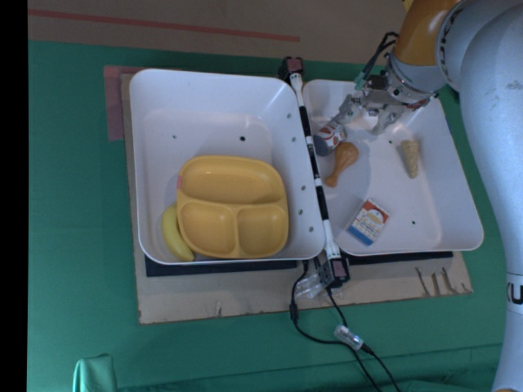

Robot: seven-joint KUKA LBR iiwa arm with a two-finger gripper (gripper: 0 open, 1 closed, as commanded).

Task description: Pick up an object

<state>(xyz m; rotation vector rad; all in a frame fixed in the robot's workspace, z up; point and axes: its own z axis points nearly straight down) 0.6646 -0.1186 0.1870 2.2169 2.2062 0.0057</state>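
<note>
My gripper [360,127] hangs over the back left of the right bin [458,219], fingers spread open and nothing between them. Its left fingertip is close to a small red, white and blue object [326,139] that lies against the bin's left wall; I cannot tell whether they touch. A brown toy drumstick [341,162] lies just in front of the gripper. To the right of it lies a tan ice-cream cone [409,157]. A small white, orange and blue box [368,221] lies near the bin's front.
The left bin [204,104] holds a yellow divided plate [233,207] and a banana [174,233] at its front left corner. A divider strip [313,162] runs between the bins. Cables [327,317] trail over the green bench in front.
</note>
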